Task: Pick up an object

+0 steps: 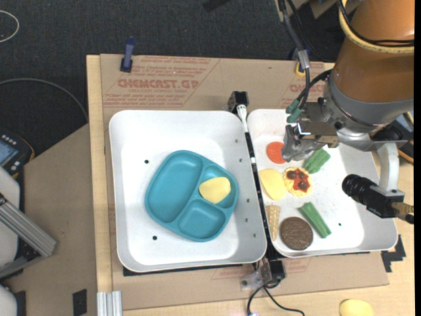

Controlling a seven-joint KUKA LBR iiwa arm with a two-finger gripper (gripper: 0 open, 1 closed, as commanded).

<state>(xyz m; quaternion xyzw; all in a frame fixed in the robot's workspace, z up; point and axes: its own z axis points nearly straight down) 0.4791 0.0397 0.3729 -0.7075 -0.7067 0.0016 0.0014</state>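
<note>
The gripper [297, 151] is being held low over the upper part of the right bin [375, 242], between an orange-red round piece [274, 152] on its left and a small green piece [317, 161] on its right; whether it is released or clenched cannot be told, since its tip is being hidden by the wrist above it. No object is being seen lifted. Just below the gripper, a yellow piece topped with red and dark spots [298, 180] is lying on the bin floor, and a pale yellow wedge [272, 184] is resting just beside it on the left. Further down, a tan cone-like piece [273, 220] is lying near the bin's left wall, a brown round cookie-like disc [295, 233] is sitting beside it, and a longer green stick [315, 219] is lying tilted to the disc's upper right. In the left bin [131, 176], a teal divided plate [187, 195] is being carried, and a pale yellow lump [215, 189] is resting in its upper right compartment. Both bins are being borne side by side, touching, on a cardboard-covered worktop [158, 81]. The grey and orange arm [378, 51] is covering the right bin's upper right corner, and a black cylindrical fitting [365, 193] is overhanging that bin's right side.
</note>
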